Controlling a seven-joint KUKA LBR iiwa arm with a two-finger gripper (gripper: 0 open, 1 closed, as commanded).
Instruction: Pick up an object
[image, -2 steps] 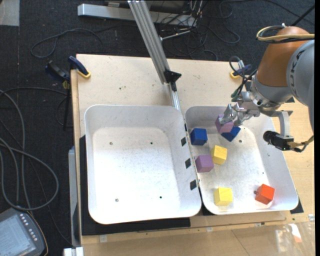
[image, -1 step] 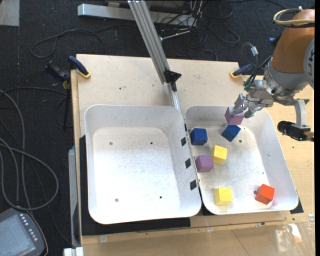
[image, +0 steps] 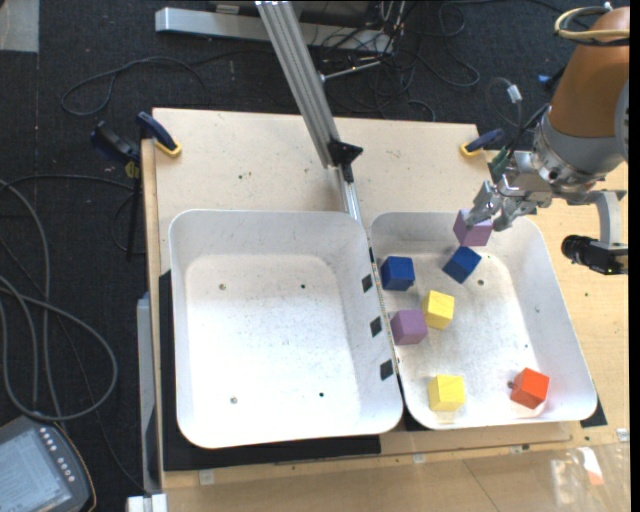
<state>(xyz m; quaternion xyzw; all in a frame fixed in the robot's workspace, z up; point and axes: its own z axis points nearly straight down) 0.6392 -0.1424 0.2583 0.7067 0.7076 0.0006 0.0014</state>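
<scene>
My gripper (image: 487, 216) hangs over the back of the right bin (image: 565, 335), shut on a purple cube (image: 472, 230) that sits between its fingers above the bin floor. Just below it lies a blue cube (image: 462, 264), tilted on the floor. Further left rests another blue cube (image: 398, 272). A second purple cube (image: 408, 326) and a yellow cube (image: 439, 308) sit near the bin's middle. At the front lie another yellow cube (image: 446, 392) and an orange cube (image: 530, 387).
The left bin (image: 270, 320) stands beside the right one, split from it by a raised wall (image: 378, 310). A slanted metal post (image: 305, 80) rises from the back of the bench. Clamps (image: 160, 135) grip the board's back corners.
</scene>
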